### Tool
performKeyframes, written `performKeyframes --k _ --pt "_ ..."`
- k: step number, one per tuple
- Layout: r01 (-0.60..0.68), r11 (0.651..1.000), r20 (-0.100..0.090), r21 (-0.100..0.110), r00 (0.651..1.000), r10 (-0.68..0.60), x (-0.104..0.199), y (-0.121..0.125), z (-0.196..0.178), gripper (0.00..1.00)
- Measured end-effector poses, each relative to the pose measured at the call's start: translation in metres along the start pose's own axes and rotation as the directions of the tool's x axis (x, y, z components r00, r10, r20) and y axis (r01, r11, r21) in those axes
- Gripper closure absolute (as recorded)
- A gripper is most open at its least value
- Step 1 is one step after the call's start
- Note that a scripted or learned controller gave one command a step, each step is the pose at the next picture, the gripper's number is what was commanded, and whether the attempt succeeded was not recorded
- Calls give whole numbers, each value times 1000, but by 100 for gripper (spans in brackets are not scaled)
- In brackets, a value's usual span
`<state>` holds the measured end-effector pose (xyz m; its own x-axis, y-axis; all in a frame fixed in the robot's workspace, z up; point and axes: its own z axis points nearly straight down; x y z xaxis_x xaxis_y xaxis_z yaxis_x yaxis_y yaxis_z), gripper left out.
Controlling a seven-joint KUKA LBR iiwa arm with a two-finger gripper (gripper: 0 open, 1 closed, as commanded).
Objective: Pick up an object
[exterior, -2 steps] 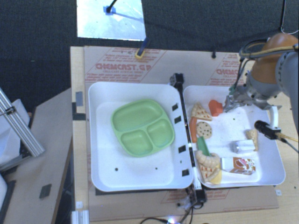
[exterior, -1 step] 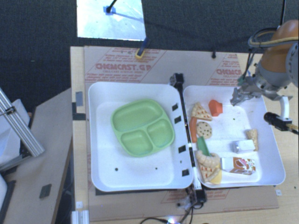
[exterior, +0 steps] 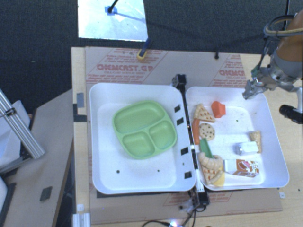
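My gripper point(exterior: 250, 90) hangs over the far right corner of the right bin point(exterior: 267, 122), above its rim, with nothing seen between its fingers. In that bin lie an orange piece point(exterior: 218, 109), a pizza slice point(exterior: 203, 113), a round cookie point(exterior: 207, 132), a carrot-like orange stick point(exterior: 195, 129), a green piece point(exterior: 205, 148), a shrimp point(exterior: 210, 162), a small white can point(exterior: 247, 148), a cracker point(exterior: 256, 137) and a flat printed packet point(exterior: 243, 167). All of them sit to the left of and nearer than the gripper.
The left bin point(exterior: 102, 126) holds a green divided plate point(exterior: 144, 128). A black hinged divider point(exterior: 186, 126) runs between the bins. Cardboard point(exterior: 189, 63) lies under both. A silver sheet point(exterior: 112, 13) is at the back, and a metal frame point(exterior: 19, 131) stands at the left.
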<state>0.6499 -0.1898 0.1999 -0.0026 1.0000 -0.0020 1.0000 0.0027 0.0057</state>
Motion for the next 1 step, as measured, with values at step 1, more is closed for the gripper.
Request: performKeyframes --k 1 --pt "2 1000 -1 0 1000 -2 0 1 -27 100"
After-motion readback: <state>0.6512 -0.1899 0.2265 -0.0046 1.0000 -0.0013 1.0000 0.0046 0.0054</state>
